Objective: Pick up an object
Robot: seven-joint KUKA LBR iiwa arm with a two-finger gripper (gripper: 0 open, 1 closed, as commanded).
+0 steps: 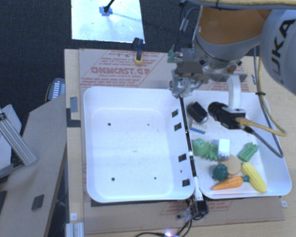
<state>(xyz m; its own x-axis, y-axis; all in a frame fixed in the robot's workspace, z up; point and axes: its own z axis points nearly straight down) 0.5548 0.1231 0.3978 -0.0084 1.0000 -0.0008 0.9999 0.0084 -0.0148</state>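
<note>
hand (181, 87) sits low over the right bin's (278, 174) back-left corner, can't tell if it's apart or together | toys all in the right bin: black block (197, 111) just in front of the hand, carrot (228, 183) and corn (254, 177) near front edge | left bin (96, 132) has loads of open floor

Lighting and image quality: bright, even overhead illumination, moderate sharpness.

The left white bin (133, 147) renders near overexposure, with faint shading along its rim. Beyond the bin's far edge, a reflective metal sheet (106, 14) shows strong glare. To the bin's right, the arm (237, 19) appears large, soft and slightly blurred. The dark floor left of the bin shows visible grain.
</note>
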